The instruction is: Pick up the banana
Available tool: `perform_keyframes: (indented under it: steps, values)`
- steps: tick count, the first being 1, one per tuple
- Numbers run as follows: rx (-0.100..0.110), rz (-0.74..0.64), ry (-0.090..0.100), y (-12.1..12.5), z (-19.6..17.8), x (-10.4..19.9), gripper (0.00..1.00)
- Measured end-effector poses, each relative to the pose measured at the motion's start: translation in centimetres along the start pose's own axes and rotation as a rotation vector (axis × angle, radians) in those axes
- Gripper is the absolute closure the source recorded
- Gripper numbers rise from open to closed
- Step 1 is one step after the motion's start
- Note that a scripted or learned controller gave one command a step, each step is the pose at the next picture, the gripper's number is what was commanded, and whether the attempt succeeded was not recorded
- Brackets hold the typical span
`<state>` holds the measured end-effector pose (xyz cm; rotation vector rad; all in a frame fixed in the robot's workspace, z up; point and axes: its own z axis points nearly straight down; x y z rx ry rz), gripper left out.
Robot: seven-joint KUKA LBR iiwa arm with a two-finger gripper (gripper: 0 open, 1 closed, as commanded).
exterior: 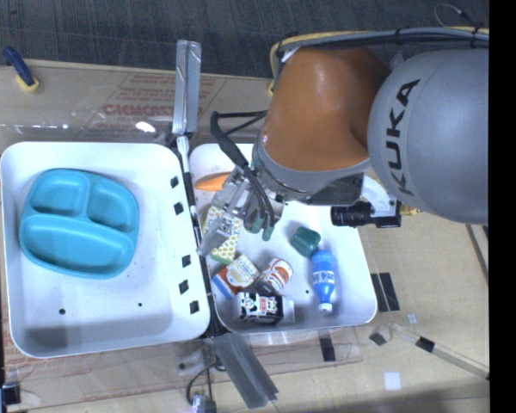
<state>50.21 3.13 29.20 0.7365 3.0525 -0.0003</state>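
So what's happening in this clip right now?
The KUKA arm reaches in from the right, its end effector low over the right bin, among small packaged items and a blue bottle. I cannot make out a banana held. The left bin holds a blue divided tray.

grey arm (430,127), orange band, black kuka lettering
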Motion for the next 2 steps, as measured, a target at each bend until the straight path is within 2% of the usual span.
perform_keyframes:
  steps: [1,2]
  values:
    - [0.000,0.000,0.000,0.0,0.0,0.0,0.00]
    - [0.003,0.035,0.004,-3.7,3.1,-4.6,0.00]
